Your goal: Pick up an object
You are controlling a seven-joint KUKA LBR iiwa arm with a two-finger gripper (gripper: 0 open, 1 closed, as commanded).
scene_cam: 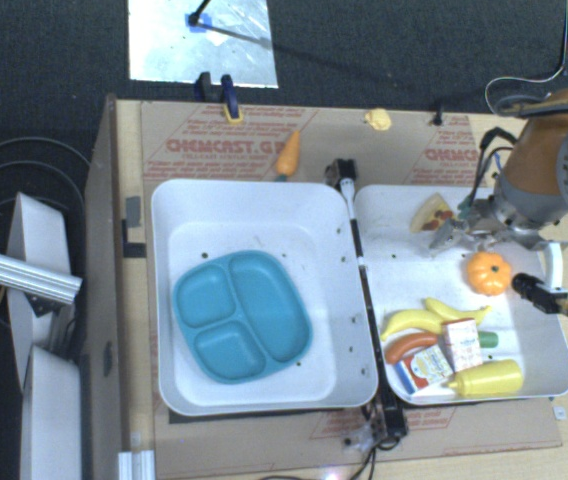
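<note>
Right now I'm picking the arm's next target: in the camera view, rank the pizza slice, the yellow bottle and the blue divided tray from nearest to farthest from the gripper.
1. Pizza slice: just left of the gripper, at the top of the right bin.
2. Yellow bottle: lying at that bin's bottom edge.
3. Blue divided tray: across the divider, in the left bin.

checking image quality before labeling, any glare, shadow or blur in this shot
Camera view: bright glare washes out the foil sheet at the top; the white bins are evenly lit with soft shadows; the gripper near the pizza slice is soft and hard to resolve; the blue tray is sharp.
</note>
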